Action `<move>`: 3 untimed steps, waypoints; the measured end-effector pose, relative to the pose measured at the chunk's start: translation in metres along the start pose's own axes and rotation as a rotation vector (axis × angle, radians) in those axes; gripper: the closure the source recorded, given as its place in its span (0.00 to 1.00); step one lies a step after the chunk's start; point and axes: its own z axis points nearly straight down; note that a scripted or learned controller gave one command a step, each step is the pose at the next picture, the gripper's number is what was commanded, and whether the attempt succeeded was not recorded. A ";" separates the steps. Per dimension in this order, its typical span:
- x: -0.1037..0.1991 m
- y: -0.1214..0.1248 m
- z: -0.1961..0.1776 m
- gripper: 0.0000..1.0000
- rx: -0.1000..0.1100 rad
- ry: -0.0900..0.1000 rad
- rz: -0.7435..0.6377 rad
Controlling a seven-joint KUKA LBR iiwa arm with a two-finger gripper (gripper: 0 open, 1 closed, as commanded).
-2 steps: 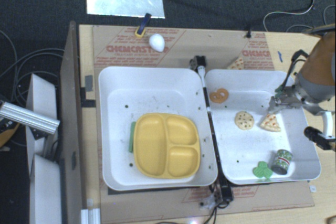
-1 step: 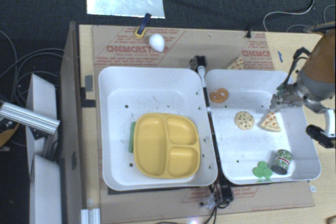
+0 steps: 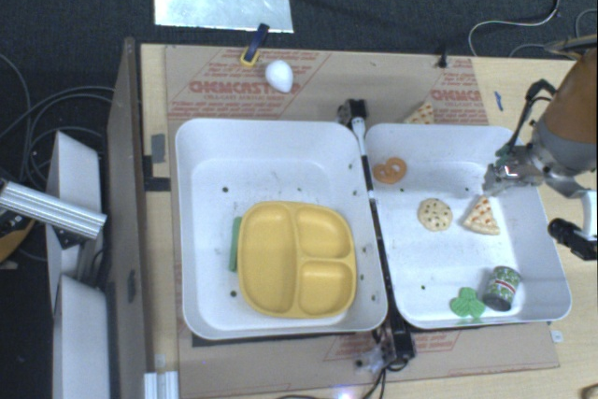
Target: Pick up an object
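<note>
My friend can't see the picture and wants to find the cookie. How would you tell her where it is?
Start at the right-hand white bin, the one without the yellow tray. Near its middle lies the cookie, just left of a pizza slice and below a small orange ring. It is the round, flat, pale one dotted with dark chips, with no hole and no corners.

A: What colours are seen in the left bin point(image 3: 201, 229)?
B: White; the tray point(image 3: 297, 259) is yellow.
A: And in the right bin point(image 3: 540, 271)?
B: A tan speckled cookie point(image 3: 434, 214), orange ring point(image 3: 391, 169), green leaf point(image 3: 465, 304).
</note>
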 end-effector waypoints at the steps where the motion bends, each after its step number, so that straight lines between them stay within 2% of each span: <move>1: 0.000 0.001 -0.011 1.00 -0.003 0.000 -0.002; 2: 0.000 0.003 -0.021 1.00 -0.007 0.000 -0.003; 3: 0.000 0.003 -0.021 0.00 -0.006 0.000 -0.003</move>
